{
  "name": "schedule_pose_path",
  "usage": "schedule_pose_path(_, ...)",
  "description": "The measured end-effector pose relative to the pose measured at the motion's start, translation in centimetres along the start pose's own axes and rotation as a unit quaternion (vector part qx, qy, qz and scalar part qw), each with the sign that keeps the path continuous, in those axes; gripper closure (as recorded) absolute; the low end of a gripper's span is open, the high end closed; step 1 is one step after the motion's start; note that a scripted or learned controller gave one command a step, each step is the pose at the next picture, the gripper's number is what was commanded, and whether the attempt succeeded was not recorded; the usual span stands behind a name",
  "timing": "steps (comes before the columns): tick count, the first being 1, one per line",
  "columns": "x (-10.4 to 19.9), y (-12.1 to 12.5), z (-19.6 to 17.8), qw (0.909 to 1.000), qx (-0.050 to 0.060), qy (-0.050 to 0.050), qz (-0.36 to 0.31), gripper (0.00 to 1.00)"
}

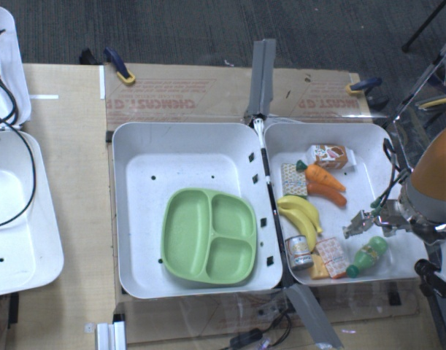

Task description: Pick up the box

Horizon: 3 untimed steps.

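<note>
Looking down, I found the hand [360, 223] low in the right bin [368, 133], its grip unreadable. The box [331, 155] lay at eleven o'clock from it, long axis nine-to-three, just above the carrot [326, 178].

Place: a robotics lab or test cell.
Counter [69, 93]: bare plywood, with cardboard sheets held down by blue clamps [119, 65] behind the bins.
Bins [128, 217]: two shallow white trays butted side by side on the counter.
Floor [208, 13]: dark carpet beyond the counter.
Cables [11, 108]: black leads looping left of the bins.
</note>
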State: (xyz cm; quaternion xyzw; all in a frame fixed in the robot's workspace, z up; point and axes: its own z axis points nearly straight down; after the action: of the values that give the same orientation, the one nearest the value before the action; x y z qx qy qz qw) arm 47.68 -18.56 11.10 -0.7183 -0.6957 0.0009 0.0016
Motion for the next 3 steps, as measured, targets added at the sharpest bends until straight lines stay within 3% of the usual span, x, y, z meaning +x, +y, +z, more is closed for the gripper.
schedule_pose_path(1,-1.9,9.4,2.0,1.0000,-0.002,0.004,-0.005,0.00)
schedule_pose_path(2,-1.2,17.6,2.3,0.9992,0.018,0.005,0.036,0.00)
schedule_pose_path(3,-2.0,10.4,1.9,0.9976,-0.001,0.001,-0.070,0.00)
